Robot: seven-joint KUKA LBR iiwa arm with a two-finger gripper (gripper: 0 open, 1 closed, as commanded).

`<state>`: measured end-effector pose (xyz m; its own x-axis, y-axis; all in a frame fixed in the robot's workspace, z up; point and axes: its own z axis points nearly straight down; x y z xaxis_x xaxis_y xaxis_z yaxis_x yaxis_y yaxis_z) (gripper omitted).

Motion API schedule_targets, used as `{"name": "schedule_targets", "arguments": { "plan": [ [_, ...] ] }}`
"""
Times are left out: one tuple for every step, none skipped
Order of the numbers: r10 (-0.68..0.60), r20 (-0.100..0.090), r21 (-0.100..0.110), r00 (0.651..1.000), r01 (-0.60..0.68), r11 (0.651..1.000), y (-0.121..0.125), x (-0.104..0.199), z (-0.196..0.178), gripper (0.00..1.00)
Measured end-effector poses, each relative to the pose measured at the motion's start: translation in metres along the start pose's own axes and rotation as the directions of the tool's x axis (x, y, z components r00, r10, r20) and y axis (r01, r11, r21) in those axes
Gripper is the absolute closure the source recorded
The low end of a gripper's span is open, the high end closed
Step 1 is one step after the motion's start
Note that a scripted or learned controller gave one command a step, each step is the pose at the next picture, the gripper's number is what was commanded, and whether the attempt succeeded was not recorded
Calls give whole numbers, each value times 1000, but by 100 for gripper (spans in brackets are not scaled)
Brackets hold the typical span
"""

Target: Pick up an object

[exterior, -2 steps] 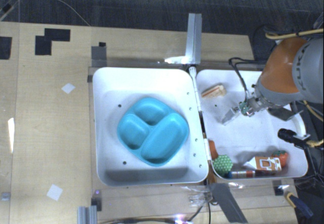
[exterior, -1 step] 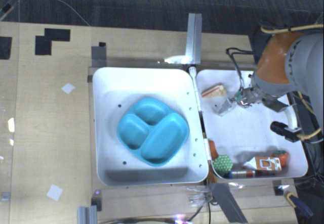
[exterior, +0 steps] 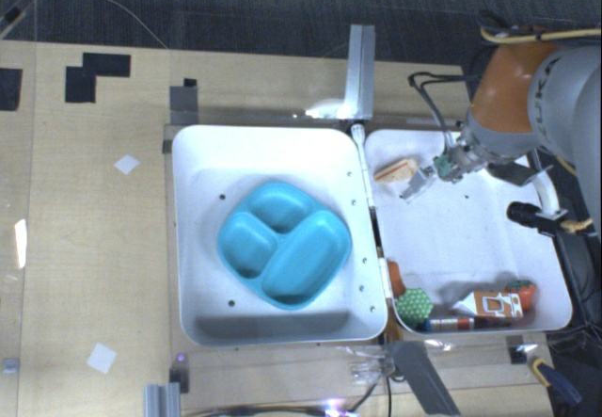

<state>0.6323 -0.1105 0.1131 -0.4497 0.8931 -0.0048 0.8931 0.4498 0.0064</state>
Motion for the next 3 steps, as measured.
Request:
{"name": "schedule_targets", "arguments": {
  "plan": [
    [-102,-7,16,995,102,995,38,-4,22,0],
    [-108,10,4,994,108,994,40,-7,10,100],
    [-107,0,-1,994,107,994,36,40,-74,100]
  ]
}}
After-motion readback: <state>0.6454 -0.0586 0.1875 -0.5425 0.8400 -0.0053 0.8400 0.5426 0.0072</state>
